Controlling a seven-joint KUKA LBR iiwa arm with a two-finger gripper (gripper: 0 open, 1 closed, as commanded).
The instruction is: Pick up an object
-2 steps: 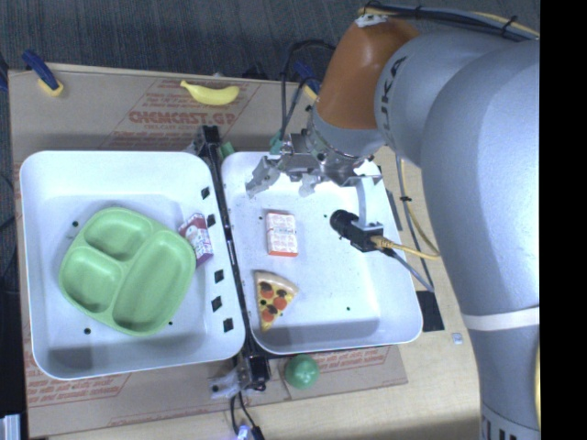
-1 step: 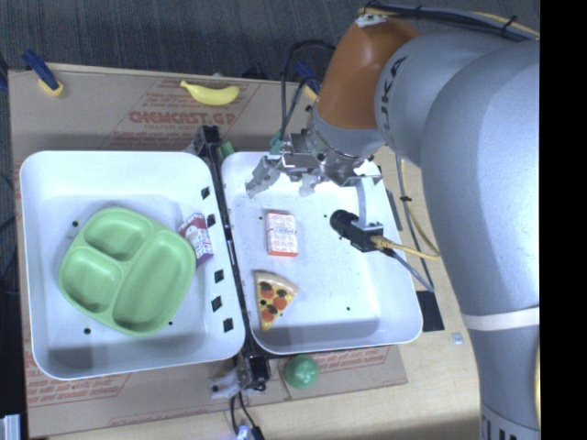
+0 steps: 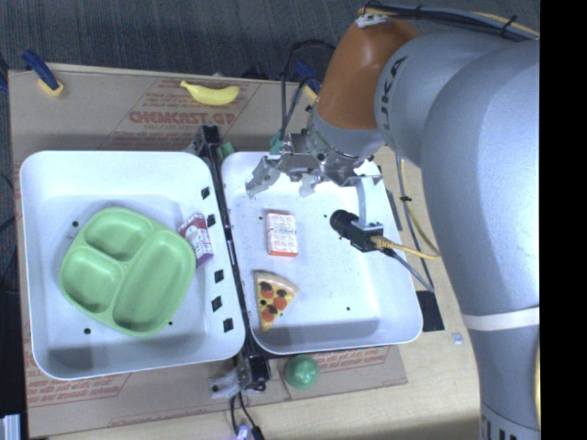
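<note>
A bench is bearing two white bins. Nearest in the right bin point(image 3: 394, 324) a pizza slice point(image 3: 272, 299) is lying, then a small box point(image 3: 281, 233); beyond, the gripper point(image 3: 284, 180) is hovering with fingers spread wide and holding nothing, likely lining up over the box.

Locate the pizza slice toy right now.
The pizza slice lies in the right bin, near its front-left corner, just below the orange-and-white box and apart from it; a green ball sits outside the bin, beyond that corner.
</note>
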